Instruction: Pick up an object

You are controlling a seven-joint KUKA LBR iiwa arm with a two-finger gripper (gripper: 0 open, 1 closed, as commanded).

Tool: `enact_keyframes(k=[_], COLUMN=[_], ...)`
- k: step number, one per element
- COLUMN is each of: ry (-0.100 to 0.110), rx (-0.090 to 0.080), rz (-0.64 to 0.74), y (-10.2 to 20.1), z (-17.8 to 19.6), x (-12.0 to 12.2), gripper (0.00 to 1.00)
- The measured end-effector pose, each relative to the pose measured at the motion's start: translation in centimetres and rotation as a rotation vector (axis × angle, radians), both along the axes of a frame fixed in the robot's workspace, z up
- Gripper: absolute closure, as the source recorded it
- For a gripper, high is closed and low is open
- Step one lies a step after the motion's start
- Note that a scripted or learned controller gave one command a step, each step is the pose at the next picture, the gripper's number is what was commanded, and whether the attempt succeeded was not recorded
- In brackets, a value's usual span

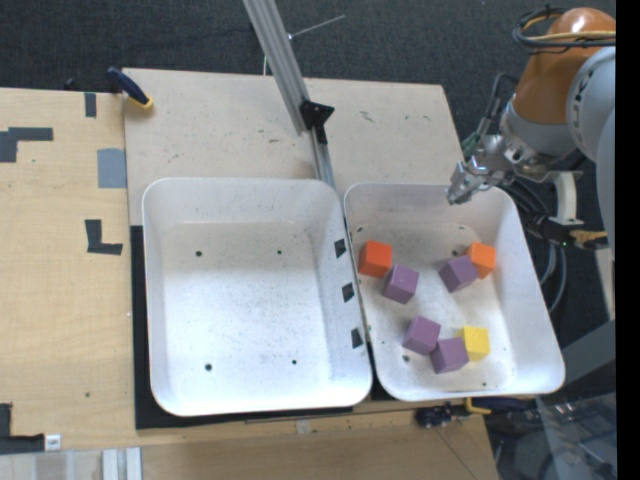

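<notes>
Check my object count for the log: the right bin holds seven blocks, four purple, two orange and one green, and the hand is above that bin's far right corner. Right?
One error: no block is green. The camera view shows a yellow block beside four purple and two orange in the right bin. The hand is above its far right corner, as you said.

Two bins side by side on the bench [230, 118]: left bin [160, 298], right bin [530, 308] holding seven blocks [421, 334], clustered mid to near; gripper [462, 192] above far right rim.

Grey metal pole [283, 63] slants over the bench [60, 268] — blue-yellow clamp [130, 87] lies far-left.
</notes>
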State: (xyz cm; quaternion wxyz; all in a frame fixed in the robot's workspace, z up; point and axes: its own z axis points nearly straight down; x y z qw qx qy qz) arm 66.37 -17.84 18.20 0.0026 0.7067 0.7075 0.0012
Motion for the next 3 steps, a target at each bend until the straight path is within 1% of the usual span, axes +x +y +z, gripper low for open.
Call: enact_keyframes(k=[1, 2, 3], ry=[0.001, 0.007, 0.008], rx=[0.001, 0.003, 0.003], rz=[0.001, 0.004, 0.005], y=[0.0, 5.1, 9.7], z=[3.9, 3.0, 2.6], x=[0.1, -1.1, -1.8], gripper=[1.00, 1.00, 1.00])
